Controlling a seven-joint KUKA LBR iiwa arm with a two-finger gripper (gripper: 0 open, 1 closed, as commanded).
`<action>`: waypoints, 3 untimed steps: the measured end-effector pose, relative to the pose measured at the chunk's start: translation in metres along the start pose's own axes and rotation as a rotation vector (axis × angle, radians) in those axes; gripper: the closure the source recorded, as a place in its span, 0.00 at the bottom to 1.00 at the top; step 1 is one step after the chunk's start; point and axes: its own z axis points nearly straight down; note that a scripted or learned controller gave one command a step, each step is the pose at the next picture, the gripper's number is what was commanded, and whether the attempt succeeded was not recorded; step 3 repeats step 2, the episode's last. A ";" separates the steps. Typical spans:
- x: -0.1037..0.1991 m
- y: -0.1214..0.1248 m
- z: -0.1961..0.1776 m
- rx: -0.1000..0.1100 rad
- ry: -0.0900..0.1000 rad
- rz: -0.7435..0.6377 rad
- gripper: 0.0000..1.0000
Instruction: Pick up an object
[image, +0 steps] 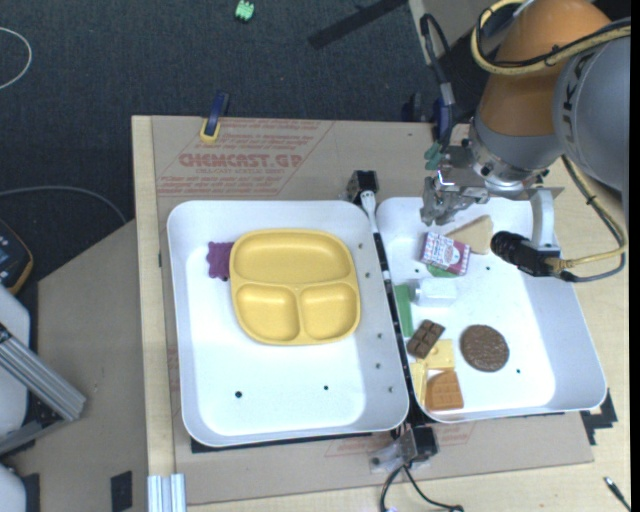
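My gripper (440, 205) hangs over the far left corner of the right bin (560, 330), on the grey arm with the orange band. Just below it lie a pink and white packet (446, 253) and a beige wedge (474, 234). Nothing shows in its grip. Further forward in the same bin are a white block (437, 292), a green strip (404, 305), a brown chocolate piece (426, 338), a round brown cookie (485, 348), a yellow square (442, 357) and an orange cracker (444, 390).
The left bin (200, 350) holds a yellow divided plate (295, 285) with a purple item (218, 258) at its left side. A black cable fitting (518, 248) on the arm hangs over the right bin. The bins stand on a cardboard sheet (250, 150).
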 end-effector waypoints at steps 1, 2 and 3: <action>0.004 0.001 0.021 0.008 0.001 0.000 1.00; 0.005 0.006 0.001 -0.001 0.000 -0.001 1.00; 0.005 0.006 0.001 -0.001 0.000 -0.001 1.00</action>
